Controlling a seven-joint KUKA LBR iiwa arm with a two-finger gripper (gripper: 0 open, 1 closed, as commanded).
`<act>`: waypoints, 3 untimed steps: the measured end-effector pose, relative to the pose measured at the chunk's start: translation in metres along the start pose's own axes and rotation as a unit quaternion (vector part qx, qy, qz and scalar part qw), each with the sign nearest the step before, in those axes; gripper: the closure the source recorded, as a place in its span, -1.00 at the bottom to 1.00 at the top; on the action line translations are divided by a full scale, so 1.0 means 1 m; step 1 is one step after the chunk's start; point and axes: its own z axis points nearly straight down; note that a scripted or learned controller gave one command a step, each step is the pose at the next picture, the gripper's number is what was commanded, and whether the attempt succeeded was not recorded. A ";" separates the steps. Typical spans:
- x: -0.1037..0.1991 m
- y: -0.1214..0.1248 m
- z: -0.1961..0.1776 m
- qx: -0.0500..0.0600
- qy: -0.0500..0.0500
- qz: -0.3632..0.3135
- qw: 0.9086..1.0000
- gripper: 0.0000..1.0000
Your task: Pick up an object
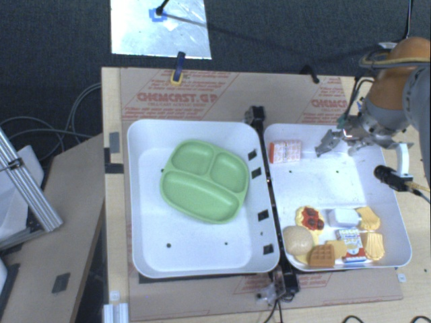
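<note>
Camera view puts the gripper (331, 142) over the upper right of the right bin (337, 180), its fingers spread and gripping nothing. Nearest is the small red-and-white packet (285, 151) — just to the frame's left of the fingers. The toy food pile (333, 237) sits well below, along the bin's lower edge.

Green plate (202, 180), white bins (145, 200)
</note>
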 end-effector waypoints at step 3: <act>-0.005 0.012 -0.032 -0.005 -0.001 0.001 1.000 1.00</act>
